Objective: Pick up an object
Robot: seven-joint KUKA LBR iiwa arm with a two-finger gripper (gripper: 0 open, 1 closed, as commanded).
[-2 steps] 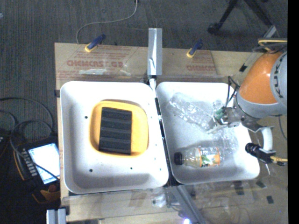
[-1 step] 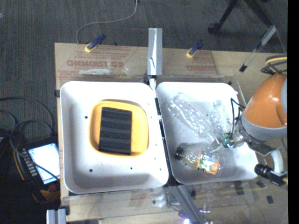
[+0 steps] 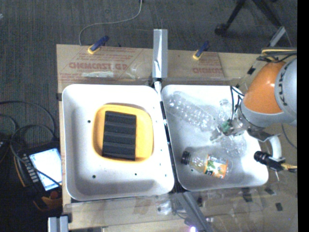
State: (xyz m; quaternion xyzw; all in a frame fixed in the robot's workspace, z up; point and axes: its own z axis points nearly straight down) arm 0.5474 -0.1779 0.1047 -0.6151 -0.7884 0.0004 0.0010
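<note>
Nearest the camera, in the right bin [image 3: 260, 178], a small bottle [image 3: 206, 163] lying on its side: dark cap pointing left, orange-and-green label round the middle, pale liquid inside, close to the front wall. Just behind it, a jumble of clear plastic pieces [image 3: 231, 144], hard to tell apart, glinting against the white floor. Above that clutter, the gripper [image 3: 226, 127], hanging low from the grey arm [image 3: 289, 93] with its orange band [image 3: 263, 88]; grip state impossible to make out among the transparent bits, a green spot beside it. Off to the right, at the bin's edge, a black-tipped fitting [image 3: 264, 157] on a white bracket. Farther back, a crushed clear bottle [image 3: 190, 109] stretched diagonally toward the rear left corner, crowding the gripper's left side. In the left bin [image 3: 72, 144], well apart from all this, a yellow tray-like object [image 3: 99, 129] with a black ribbed block [image 3: 119, 134] resting on it. Beyond both bins, a brown board [image 3: 111, 66] with red lettering, two blue-and-yellow clamps [image 3: 98, 44], and dark carpet [image 3: 48, 13].
</note>
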